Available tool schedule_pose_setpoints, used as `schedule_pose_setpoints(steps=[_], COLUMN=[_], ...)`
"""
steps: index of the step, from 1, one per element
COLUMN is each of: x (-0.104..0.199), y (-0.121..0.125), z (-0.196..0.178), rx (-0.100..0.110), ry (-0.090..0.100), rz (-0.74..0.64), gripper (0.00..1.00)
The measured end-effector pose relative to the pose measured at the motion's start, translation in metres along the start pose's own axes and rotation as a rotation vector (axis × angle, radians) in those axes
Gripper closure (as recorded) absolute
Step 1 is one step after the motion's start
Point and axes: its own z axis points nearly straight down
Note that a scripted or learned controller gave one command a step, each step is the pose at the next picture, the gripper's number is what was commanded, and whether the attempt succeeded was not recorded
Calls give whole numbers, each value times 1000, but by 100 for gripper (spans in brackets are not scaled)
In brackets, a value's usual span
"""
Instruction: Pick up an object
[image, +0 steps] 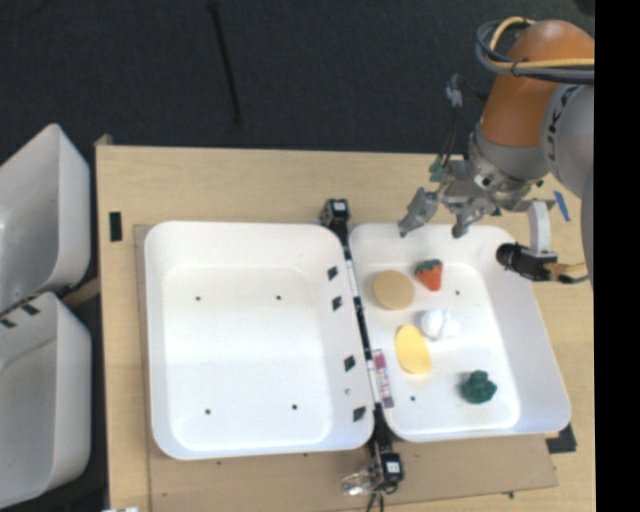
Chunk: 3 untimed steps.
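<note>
Dark floor surrounds a tan bench (250, 180) bearing 2 shallow white bins side by side. The left bin (245, 335) shows bare white floor with a few small dark dots; the right bin (520, 370) holds 5 small things. The arm (530, 90) reaches in from the right, its orange band above the wrist, and the gripper (437, 222) hangs over the right bin's far edge with its 2 fingers spread wide and nothing between them.

The step in hand looks like the approach: no thing is gripped yet, and the fingers stand above and beyond the cluster. The nearest candidate is the strawberry (429, 273), just in front of the gripper, near the bin's far end. Next to it lies a tan disc (393, 290), close on its left. Nearer the camera sit a small white lump (436, 323) and, touching or almost touching it, a yellow piece (413, 350); a green lump (478, 386) lies apart toward the near right corner.

The next move probably calls for shifting toward the camera to centre over the strawberry, then descending with the fingers straddling it, clear of the disc.

The strawberry is small, red with a green top, rounded; it likely could slip from a loose pinch.
</note>
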Motion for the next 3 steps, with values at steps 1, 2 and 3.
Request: schedule_pose_setpoints(steps=[1,2,3], x=[-73,-96,-46], y=[-75,-13,30], z=[59,-24,43], rx=[10,-12,2], ry=[-2,-5,0], rz=[8,-4,-7], gripper=[0,0,0])
